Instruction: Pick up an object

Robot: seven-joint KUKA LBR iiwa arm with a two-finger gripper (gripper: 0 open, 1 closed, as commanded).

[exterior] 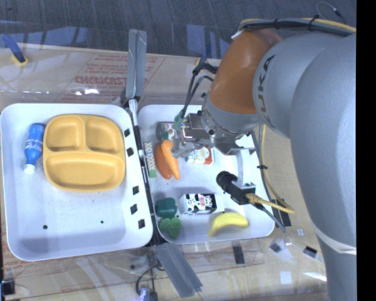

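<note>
Jaws (187,134) over right bin (263,227): one carrot (168,160), one banana (228,222).

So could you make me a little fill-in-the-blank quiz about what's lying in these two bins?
1. The yellow divided tray lies in the ___ bin.
2. The bottle beside that tray is coloured ___.
3. The banana lies in the ___ bin, near its front edge.
4. The vegetable just below the gripper is an orange ___.

Missing words: left; blue; right; carrot
</note>
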